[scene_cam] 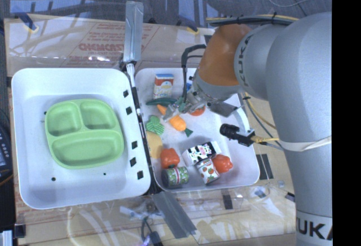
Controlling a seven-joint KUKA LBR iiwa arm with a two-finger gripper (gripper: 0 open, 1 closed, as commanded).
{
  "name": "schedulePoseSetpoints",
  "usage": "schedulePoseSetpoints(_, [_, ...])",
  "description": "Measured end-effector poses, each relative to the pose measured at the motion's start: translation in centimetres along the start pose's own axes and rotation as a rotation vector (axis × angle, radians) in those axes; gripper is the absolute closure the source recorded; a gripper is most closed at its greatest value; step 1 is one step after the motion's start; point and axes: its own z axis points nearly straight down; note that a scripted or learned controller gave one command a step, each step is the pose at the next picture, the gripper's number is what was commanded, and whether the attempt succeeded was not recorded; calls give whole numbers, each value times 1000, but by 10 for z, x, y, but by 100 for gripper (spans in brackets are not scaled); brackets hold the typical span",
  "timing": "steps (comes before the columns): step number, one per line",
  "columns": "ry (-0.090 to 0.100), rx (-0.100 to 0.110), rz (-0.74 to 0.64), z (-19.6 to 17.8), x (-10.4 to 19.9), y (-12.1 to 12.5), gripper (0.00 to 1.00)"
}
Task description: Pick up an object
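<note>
So the gripper is down in the right bin, tips by an orange toy carrot and some green leafy pieces. Honestly can't tell if the jaws are open or closed, too cluttered. A small carton sits at the far side; the can and tomato are near. A green divided plate lies in the left bin.

Arm covers upper right of the right bin, incl. its far corner. Gripper half buried under the wrist, finger state unreadable. Toy under it too blurry to ID. Arm base cut off lower right.
</note>
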Motion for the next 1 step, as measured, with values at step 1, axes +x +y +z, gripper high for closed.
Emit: schedulePoseSetpoints(1, [-5, -6, -110, -88, 20, 51, 100])
